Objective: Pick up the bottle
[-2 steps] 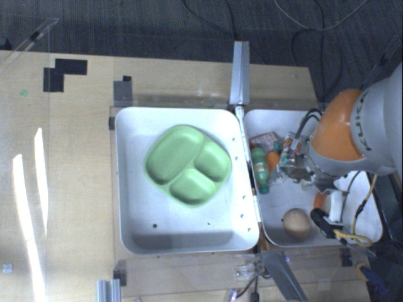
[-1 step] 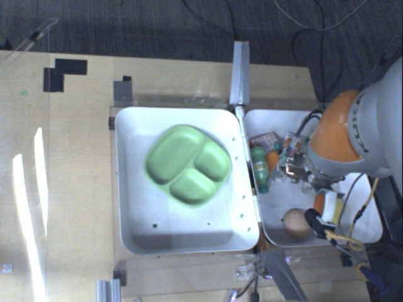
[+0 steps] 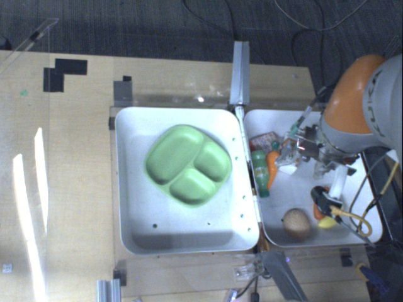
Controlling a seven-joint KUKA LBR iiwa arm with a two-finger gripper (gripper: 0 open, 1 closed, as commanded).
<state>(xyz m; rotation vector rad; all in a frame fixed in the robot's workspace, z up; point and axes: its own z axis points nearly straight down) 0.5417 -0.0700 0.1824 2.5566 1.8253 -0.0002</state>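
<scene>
Green bottle (image 3: 259, 172) lying along the right bin's (image 3: 365, 234) left wall, orange thing (image 3: 271, 167) touching it (a carrot, maybe), brown ball (image 3: 296, 223) nearer the front, green divided tray (image 3: 188, 163) in the left bin (image 3: 135, 225), gripper (image 3: 293, 150) just right of the bottle, arm (image 3: 362, 106) reaching in from the right, can't tell how the claw stands.

A smooth, matt green plastic tray (image 3: 188, 163) lies in a glossy white plastic bin (image 3: 132, 225).

Pale wooden bench (image 3: 63, 187) with black tape marks (image 3: 63, 72), dark carpet (image 3: 126, 11) beyond, black cables (image 3: 214, 5).
</scene>
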